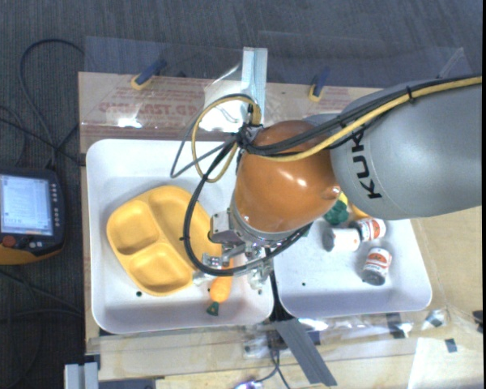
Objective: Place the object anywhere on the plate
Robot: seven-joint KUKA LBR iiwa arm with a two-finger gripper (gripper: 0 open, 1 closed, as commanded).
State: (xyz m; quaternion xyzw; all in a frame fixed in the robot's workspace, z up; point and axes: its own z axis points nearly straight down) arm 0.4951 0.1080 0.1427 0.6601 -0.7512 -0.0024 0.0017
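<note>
The arm [405, 148] covers the middle. At nine o'clock in the left bin [97, 298] lies the yellow plate [154, 237]. The gripper [231, 270] (jaw state unclear) hangs above the orange carrot [219, 290], six o'clock, beside the plate.

Yellow plate [150, 241]: smooth moulded plastic, soft sheen; both white bins [105, 298] the same, glossy, catching glare along the rims. Arm's orange band [283, 186] polished and reflective, grey casing [425, 156] satin-smooth. Surface [150, 104] looks like matt brown board under clear film; the floor [227, 6] is rough dark carpet.
</note>
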